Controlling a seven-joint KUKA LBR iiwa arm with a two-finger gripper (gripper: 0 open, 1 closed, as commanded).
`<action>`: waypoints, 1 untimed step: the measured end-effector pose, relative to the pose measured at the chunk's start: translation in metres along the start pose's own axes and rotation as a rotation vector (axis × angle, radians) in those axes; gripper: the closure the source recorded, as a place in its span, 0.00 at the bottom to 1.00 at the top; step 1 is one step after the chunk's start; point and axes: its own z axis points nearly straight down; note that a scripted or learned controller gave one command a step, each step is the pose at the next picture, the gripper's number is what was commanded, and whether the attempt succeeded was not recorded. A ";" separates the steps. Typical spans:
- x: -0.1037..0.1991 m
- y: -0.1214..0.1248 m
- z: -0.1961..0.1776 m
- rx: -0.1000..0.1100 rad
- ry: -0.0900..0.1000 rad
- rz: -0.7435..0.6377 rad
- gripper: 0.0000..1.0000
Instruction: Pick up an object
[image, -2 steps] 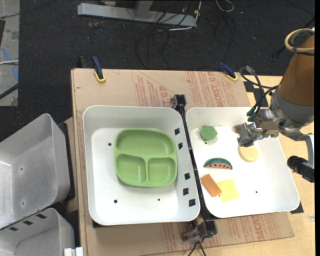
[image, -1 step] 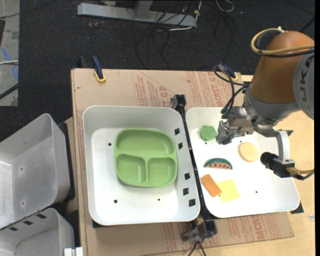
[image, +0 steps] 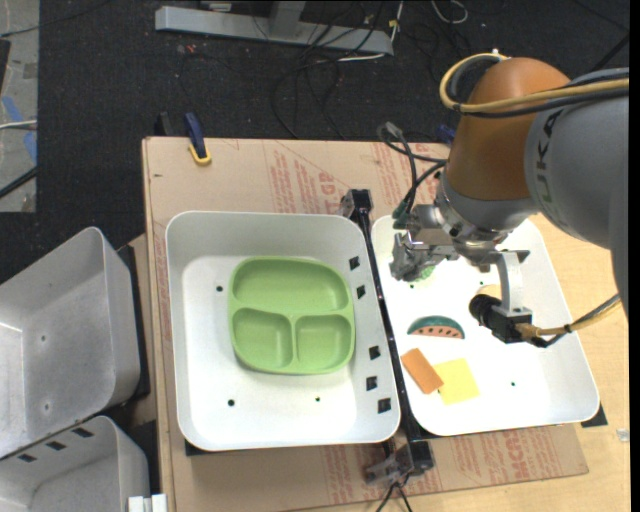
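Hand (image: 413, 262) low inside the right bin (image: 560, 395), close to that bin's far left corner, probably set there to reach what looks like a small green piece (image: 428, 272) just beneath it. Spread or pressed together, cannot tell; nothing seen gripped. Watermelon slice (image: 437, 328), orange block (image: 422, 370) and yellow square (image: 458, 380) loose toward the counter's near edge, apart from the hand, likely scattered to offer separate targets. Green divided plate (image: 292, 315) alone in the left bin (image: 190, 400), well apart. Judged stage: reaching down, pick not yet made.
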 end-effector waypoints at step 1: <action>0.049 0.020 -0.002 -0.003 0.001 0.000 1.00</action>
